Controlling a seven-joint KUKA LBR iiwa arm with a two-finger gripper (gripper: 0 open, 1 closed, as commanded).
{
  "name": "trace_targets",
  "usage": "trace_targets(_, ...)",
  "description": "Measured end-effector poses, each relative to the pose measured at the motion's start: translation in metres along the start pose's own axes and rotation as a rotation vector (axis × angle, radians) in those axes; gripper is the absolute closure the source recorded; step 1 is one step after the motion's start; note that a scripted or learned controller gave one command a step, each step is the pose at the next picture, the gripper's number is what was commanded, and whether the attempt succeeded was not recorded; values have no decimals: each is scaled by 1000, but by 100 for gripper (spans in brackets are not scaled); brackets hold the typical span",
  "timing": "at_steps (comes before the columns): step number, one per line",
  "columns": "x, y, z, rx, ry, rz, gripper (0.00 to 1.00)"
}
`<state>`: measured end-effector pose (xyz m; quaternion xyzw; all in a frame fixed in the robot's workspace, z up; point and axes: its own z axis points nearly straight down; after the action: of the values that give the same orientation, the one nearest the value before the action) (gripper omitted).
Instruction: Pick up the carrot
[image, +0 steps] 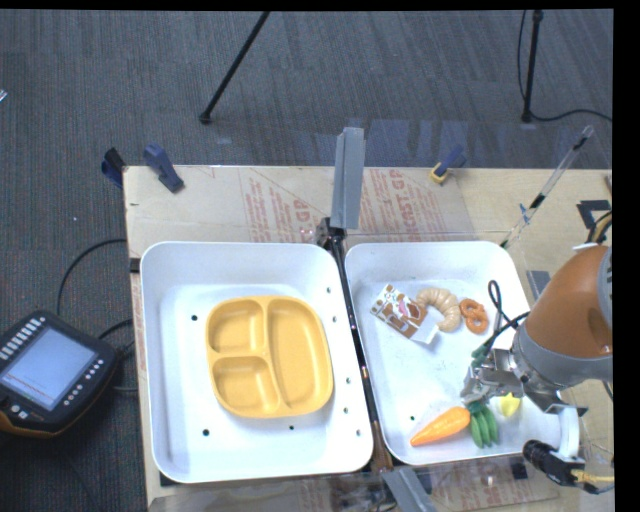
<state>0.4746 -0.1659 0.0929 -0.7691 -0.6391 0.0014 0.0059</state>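
Dark grey carpet all round a plywood-topped bench (420, 200), with two shallow white bins side by side on it. Left bin (170, 290): holding a yellow three-compartment plate (270, 356), flat, near the middle. Right bin (400, 400): holding several toy foods. Carrot (441, 427) lying flat near the front edge of the right bin, orange, pointed end toward the left, thick end just beside a green pea pod (484, 427). Small yellow piece (511, 405) just right of the pea pod. Further back in the same bin: a printed snack packet (403, 312), a pale croissant-shaped pastry (441, 304) touching it on the right, and an orange pretzel (476, 316) just beside the pastry.

Grey arm with orange band (570, 310) reaching in from the right, wrist over the right bin's front right corner. Pincer (484, 388) low over the bin, just above the pea pod and near the carrot's thick end; cannot tell from this angle how it stands or whether anything sits in it. Carrot seen resting on the bin floor, apart from the pincer.

Black teach pendant (45, 372) with a lit screen on the carpet at far left.
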Motion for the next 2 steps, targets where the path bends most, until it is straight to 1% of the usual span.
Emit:
trace_targets(1, 51, -5, -92, -11, -4, -58, 100)
trace_targets(2, 50, -7, -90, -5, -5, -56, 0)
